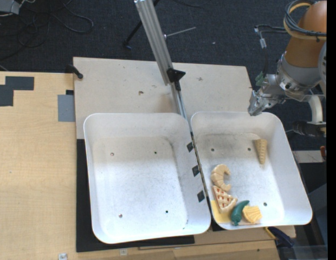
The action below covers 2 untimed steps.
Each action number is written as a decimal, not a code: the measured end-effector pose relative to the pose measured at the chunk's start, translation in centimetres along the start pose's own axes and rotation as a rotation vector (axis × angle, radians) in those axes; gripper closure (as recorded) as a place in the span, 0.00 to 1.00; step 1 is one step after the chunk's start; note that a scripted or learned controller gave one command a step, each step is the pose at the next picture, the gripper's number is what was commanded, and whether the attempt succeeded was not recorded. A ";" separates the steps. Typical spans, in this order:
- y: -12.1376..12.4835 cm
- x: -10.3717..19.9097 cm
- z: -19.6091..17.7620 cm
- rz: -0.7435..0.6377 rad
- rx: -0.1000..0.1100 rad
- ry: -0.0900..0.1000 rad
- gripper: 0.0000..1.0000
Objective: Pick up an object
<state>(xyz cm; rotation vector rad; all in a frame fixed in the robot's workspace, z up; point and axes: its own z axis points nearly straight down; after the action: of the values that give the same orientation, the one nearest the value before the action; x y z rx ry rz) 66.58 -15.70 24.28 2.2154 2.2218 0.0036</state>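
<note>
Toy food pieces [224,199] are the pickable stuff here, and all five of them sit in the right bin [298,183], none in the gripper. Going big to small: the pale bench board [119,85] carries both shallow white bins, with a light wooden tabletop [32,172] off to the left of it. The left bin [89,129] has just a scuffed grey floor with a few dark dots. The two bins touch along their inner walls, and a few small black clips sit along that seam. A long aluminium post [157,37] slants from the top of the view down to the far end of the seam. The grey arm [306,42] with its orange band comes in at the upper right, and the gripper [256,106] hangs over the far rim of the right bin, well apart from every toy; honestly can't tell if it's open or closed from this angle. In the right bin, a tan croissant [221,176] lies near the left wall, with a waffle wedge [224,199] just below it, touching or nearly so. A green pepper-looking piece [238,212] and a small yellow ridged piece [252,214] sit together by the near rim. An ice cream cone [260,150] lies alone farther back, toward the right.
</note>
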 end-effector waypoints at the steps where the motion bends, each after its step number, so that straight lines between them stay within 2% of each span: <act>1: -0.8 5.0 1.1 -0.001 0.008 0.004 1.00; 2: -3.0 9.7 1.6 -0.001 0.009 0.004 1.00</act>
<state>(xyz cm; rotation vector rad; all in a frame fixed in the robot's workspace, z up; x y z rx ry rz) 63.60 -6.04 22.68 2.2206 2.2299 -0.0027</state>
